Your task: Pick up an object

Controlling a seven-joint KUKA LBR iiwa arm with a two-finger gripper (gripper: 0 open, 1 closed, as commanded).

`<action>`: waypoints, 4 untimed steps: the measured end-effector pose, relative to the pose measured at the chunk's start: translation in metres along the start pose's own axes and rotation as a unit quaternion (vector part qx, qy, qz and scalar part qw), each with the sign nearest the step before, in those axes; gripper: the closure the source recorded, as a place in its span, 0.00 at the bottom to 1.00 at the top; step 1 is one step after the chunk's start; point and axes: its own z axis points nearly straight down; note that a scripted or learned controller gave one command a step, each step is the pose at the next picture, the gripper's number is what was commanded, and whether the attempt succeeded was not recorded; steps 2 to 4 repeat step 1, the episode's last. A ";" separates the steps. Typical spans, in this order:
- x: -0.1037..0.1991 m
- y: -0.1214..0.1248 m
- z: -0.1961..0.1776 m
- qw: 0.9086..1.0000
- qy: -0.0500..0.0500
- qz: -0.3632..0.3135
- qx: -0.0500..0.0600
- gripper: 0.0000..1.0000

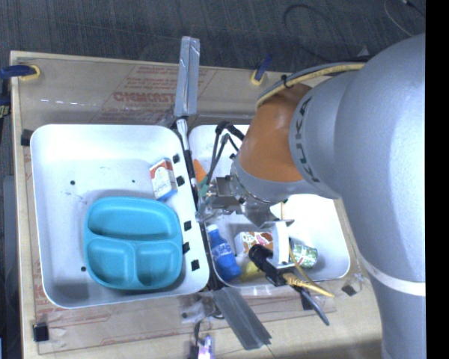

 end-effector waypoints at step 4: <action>0.000 0.000 0.000 1.000 0.000 0.001 0.000 0.00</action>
